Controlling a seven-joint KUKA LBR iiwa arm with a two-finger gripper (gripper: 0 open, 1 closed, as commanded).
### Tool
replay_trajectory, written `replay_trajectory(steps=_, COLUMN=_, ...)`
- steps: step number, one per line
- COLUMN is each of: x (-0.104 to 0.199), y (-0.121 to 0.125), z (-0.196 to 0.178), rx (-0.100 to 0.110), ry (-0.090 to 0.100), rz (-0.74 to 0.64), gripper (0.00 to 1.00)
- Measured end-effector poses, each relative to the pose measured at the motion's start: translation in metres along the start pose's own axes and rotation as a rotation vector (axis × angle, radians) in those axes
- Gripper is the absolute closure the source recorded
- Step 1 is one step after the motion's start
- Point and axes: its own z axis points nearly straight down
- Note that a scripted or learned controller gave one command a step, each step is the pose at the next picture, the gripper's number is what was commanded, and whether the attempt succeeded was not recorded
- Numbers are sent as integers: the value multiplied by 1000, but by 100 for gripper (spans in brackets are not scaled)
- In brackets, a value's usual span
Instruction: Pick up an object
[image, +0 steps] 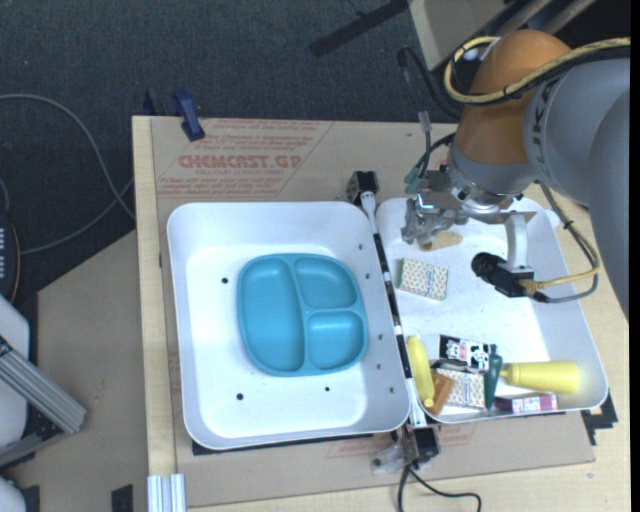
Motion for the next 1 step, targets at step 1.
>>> replay_trajectory(steps=1, x=0, y=-33, z=-64, rx=-4, ry=-2, rz=2, gripper=100)
